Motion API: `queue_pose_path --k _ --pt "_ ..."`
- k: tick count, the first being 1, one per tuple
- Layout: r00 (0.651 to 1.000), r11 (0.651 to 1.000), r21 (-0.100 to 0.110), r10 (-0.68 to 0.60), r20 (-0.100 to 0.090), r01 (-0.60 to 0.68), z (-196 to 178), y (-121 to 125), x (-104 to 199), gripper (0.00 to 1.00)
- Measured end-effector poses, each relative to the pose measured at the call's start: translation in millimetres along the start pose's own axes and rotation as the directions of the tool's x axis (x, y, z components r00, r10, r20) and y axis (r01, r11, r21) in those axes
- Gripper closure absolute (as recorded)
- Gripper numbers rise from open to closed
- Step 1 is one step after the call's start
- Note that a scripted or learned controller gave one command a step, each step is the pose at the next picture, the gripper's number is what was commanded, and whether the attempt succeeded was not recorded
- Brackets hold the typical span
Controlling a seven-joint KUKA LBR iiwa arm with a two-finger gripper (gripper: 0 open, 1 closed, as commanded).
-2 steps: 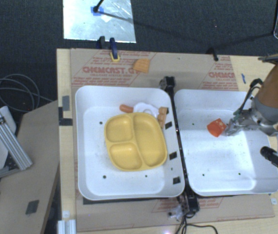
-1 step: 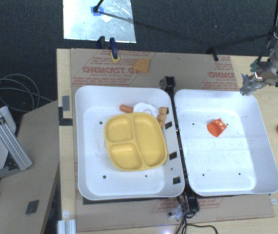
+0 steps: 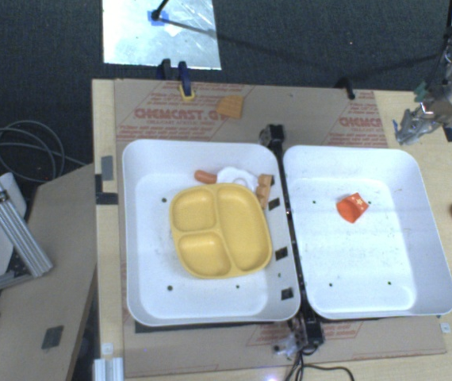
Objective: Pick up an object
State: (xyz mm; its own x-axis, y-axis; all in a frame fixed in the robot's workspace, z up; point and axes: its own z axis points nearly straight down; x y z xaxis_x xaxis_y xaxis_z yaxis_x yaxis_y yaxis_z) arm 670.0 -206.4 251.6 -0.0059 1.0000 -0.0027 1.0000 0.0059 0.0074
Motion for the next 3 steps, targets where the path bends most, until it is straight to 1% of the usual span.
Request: queue_pose_path --k 1,2,3 --pt "1.0 1.0 0.002 0.001 0.0 -0.001 -8 -1 0 1.0" --pt "1.0 1.0 0.007 -0.003 -0.004 0.003 -15 -36 73 1.0" --pt "1.0 1.0 0.0 0.01 0.002 -0.01 -74 -66 11 1.0"
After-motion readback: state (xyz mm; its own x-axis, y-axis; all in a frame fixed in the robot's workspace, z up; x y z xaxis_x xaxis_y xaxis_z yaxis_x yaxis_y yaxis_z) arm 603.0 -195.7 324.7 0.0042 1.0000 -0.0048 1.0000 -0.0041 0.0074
